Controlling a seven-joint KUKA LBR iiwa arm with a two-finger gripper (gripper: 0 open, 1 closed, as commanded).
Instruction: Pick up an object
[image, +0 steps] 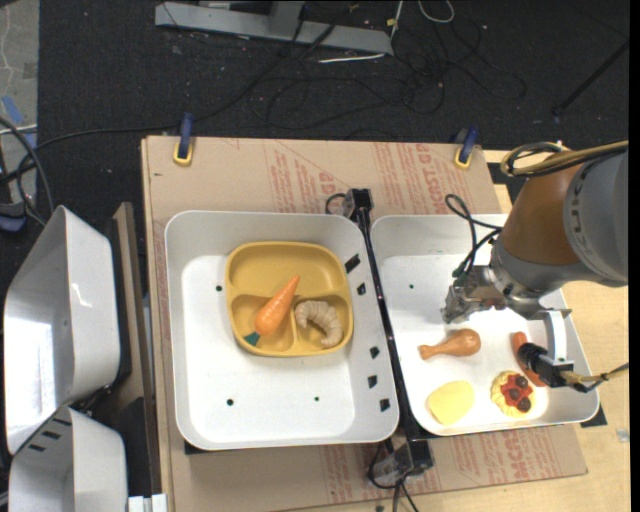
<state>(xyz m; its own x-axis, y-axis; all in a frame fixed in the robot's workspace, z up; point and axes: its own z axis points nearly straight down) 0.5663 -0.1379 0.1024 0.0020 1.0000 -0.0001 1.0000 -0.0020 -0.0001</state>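
My gripper (460, 308) hangs over the middle of the right bin (420, 250), just above and slightly left of a brown toy drumstick (452, 346) that lies on the bin floor. Nothing shows in the gripper. Toward the bin's front lie a pale yellow oval slice (450, 402) and a small round tart with red and dark topping (516, 393). A red piece (519, 344) peeks out to the right of the drumstick, partly hidden by the robot's hardware.
The left bin (200, 390) bears a yellow divided plate (250, 265) with an orange carrot (276, 306) and a pale shrimp (320, 319) in it. A black divider (375, 300) runs between the bins. The arm covers the right bin's far right side.
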